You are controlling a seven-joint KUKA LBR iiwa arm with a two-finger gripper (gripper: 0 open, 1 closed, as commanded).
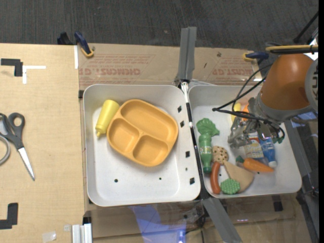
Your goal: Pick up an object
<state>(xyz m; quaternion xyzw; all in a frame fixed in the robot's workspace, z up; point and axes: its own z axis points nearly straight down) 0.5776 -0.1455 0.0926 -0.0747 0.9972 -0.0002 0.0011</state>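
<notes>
My gripper (247, 142) hangs low in the right bin (288, 186), under the orange wrist band (284, 84), over a small boxy packet (253, 149) and a blue-and-white tube (269, 148). Around it lie a carrot (258, 165), a green bottle with a leafy top (206, 140), a spotted cookie (219, 154), a red sausage (216, 177), a tan wedge (240, 175) and a green waffle piece (230, 187). Whether anything sits between the fingers is hidden by the wrist and cables.
The left bin (101, 186) holds an orange divided plate (140, 132) and a yellow bottle (106, 116) at its upper left. Scissors (17, 140) lie on the bench at far left. A grey divider post (186, 54) stands behind the bins' shared wall.
</notes>
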